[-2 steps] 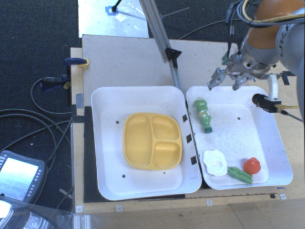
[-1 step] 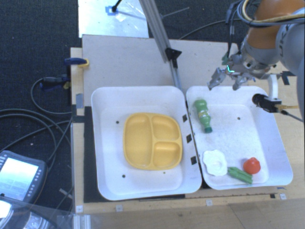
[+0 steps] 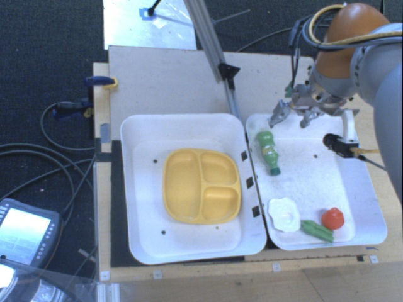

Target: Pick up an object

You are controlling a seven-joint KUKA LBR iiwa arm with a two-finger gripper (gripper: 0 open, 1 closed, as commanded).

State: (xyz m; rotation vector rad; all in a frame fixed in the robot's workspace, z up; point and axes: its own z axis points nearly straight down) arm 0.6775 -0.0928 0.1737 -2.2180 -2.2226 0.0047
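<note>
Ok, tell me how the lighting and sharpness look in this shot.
Camera view: even, soft light; the white bins read bright without hiding the green bottle or tomato; the gripper looks slightly blurred; faint shadows under the yellow tray.

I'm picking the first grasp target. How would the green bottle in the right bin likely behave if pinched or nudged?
The green bottle lies on its side, so its rounded body would probably roll if nudged. It looks like smooth plastic, perhaps slippery between the fingers. It seems small and likely light. The end effector hovers near the bin's far edge, apart from it.
</note>
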